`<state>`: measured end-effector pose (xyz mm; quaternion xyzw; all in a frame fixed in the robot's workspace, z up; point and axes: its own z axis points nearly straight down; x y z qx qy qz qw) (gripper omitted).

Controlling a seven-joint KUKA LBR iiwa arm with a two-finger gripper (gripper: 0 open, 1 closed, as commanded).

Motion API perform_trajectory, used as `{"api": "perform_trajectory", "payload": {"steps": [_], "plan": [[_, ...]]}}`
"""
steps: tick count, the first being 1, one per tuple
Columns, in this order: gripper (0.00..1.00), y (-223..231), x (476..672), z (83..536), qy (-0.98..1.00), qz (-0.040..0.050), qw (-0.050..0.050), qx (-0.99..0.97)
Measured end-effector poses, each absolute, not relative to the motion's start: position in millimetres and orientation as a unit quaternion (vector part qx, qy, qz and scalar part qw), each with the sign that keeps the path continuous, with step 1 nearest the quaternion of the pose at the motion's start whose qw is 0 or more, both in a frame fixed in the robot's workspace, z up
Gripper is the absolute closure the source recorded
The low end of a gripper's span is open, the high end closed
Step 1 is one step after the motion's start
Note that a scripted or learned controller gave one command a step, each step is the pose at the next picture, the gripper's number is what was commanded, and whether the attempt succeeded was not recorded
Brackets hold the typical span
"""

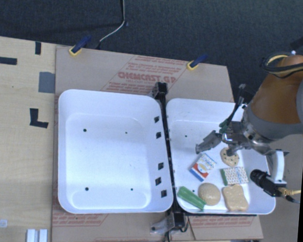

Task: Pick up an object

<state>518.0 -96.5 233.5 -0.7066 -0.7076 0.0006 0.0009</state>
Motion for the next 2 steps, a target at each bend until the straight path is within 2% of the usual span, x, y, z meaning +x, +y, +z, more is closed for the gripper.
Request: {"api": "perform_trajectory", "payload": {"steps": [2], "plan": [[0.00, -96.5, 518.0, 233.5, -0.708, 0.0006, 0.001, -0.707]]}}
